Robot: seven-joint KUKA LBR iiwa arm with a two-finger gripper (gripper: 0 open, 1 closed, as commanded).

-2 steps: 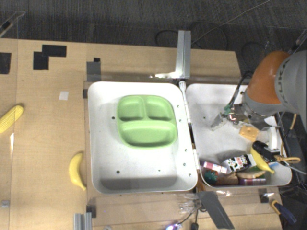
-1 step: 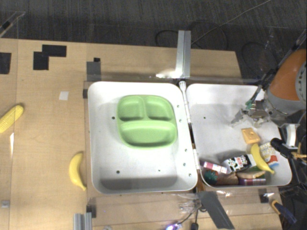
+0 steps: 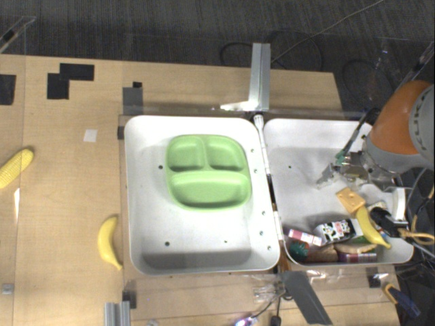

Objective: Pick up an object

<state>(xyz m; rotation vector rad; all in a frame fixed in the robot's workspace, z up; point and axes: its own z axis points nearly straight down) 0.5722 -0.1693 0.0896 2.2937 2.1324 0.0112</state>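
— Where's your hand?

— My hand [image 3: 340,167] hangs over the right bin [image 3: 299,141], near its right side, above bare white floor. My arm [image 3: 404,131] comes in from the right, orange band showing.

— Spread or pressed together?

— I can't tell; at this slant the tips are a small dark-and-silver blur. Nothing shows between them.

— And the things to pick?

— They crowd the near right corner of that bin. A tan block [image 3: 349,199] lies just below my hand, apart from it. A banana [image 3: 368,227] slants beside the block, touching a black-and-white pack [image 3: 336,230]. A pink-ended box [image 3: 304,238] lies left of the pack (the brown bits along the near wall are too jumbled for me to name).

— The other bin?

— The left bin [image 3: 146,182] holds a green tray [image 3: 206,170] with three hollows, lying flat toward the far side.

— Anything on the desk?

— On the desk [image 3: 61,202], left of the bins, a second banana [image 3: 109,242] lies near the left bin's near corner, and a corn cob [image 3: 15,168] lies at the far left edge, well apart from it.
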